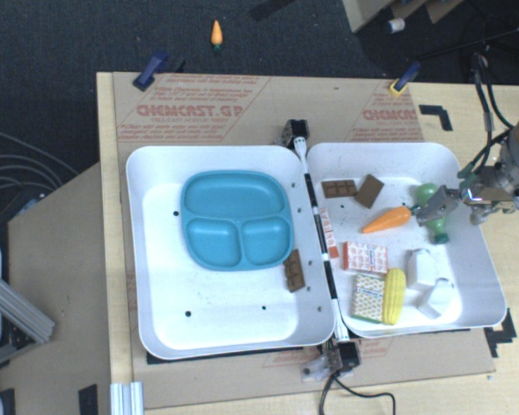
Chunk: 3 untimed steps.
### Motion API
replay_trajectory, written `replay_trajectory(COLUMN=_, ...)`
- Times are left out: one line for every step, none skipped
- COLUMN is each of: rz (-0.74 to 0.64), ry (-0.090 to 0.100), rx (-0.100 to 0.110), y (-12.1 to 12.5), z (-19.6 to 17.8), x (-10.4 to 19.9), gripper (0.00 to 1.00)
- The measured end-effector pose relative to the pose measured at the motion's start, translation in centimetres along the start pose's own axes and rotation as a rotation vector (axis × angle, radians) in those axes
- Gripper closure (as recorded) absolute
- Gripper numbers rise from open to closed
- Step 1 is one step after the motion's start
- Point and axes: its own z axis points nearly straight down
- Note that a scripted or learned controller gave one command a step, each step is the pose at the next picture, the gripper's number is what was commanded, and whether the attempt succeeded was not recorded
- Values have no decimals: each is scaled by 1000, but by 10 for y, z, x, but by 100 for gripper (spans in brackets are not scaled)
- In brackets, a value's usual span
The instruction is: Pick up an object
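Green and round, a small toy vegetable lies in the right-hand bin, close to its far right wall, and the gripper sits right over it on the near side; whether the claw is wide, narrow or closed on anything cannot be told from this angle. The step in hand looks like the descent or closing for a grasp, nothing yet lifted. Next would come a firm close and a straight rise. Just left of the green piece a toy carrot points toward it, nearly touching, so a sideways nudge could shove it. Near of it lie white blocks and a corn cob; the bin wall hems the right, so upward is the free way out.
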Motion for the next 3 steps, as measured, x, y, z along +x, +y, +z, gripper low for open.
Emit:
replay_trajectory(rz=1, ry=1, rx=1, y=-15, z=110, x=24, gripper=0)
replay_trajectory(rz=1, ry=-1, rx=-6, y=9, z=162, x=35, gripper=0)
replay_trajectory(rz=1, ry=0, rx=-7, y=9, z=152, x=35, gripper=100)
